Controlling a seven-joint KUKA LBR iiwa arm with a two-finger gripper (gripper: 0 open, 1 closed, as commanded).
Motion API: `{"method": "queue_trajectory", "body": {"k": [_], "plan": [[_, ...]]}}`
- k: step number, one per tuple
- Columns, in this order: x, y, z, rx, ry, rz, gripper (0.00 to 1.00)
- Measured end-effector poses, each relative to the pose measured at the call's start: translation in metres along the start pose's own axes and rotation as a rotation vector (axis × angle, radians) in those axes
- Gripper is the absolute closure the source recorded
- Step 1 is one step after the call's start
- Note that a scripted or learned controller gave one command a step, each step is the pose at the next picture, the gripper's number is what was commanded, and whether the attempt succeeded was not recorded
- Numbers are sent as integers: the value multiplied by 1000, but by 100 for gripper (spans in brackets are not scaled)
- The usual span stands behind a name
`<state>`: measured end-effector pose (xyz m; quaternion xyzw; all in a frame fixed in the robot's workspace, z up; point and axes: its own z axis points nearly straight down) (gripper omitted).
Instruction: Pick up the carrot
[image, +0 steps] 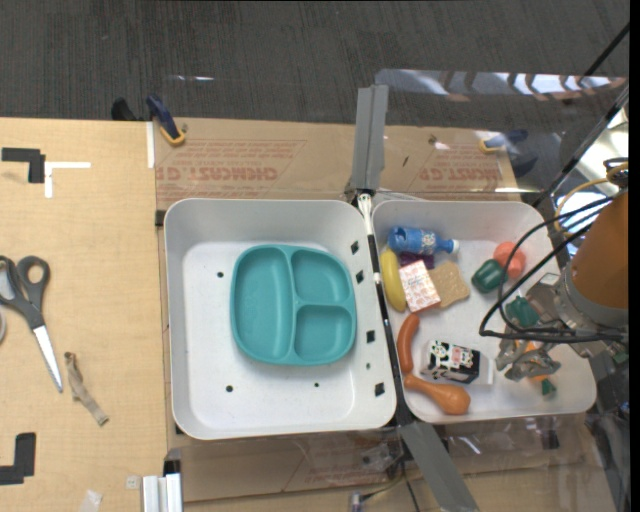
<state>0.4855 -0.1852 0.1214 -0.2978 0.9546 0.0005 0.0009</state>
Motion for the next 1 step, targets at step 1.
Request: {"method": "queue_trajectory", "body": {"k": [1], "plan": [[-3, -46, -163, 1, -2, -107, 100]]}}
